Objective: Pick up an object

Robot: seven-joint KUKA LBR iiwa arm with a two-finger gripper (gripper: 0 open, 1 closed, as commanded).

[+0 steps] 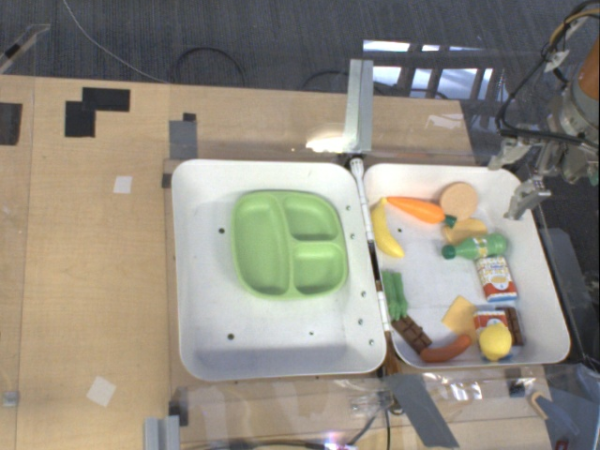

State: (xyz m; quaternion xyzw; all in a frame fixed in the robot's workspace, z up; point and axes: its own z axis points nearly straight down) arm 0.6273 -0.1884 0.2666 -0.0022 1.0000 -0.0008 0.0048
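Two white bins, and about a dozen small toys in one of them. Well left of the jaws: left bin with green divided plate, broad and flat, probably awkward to pinch anywhere but the rim. Nearer, in right bin: banana, then carrot, then tan round slice just left of the jaws. Below-left of the jaws: green bottle, carton, lemon. Likely all light, stiff plastic, smooth and a little slippery. Best taken across the carrot's thick middle or the bottle's body. Gripper over the right bin's far right corner. Jaw opening impossible to tell from this angle, and nothing seen held.
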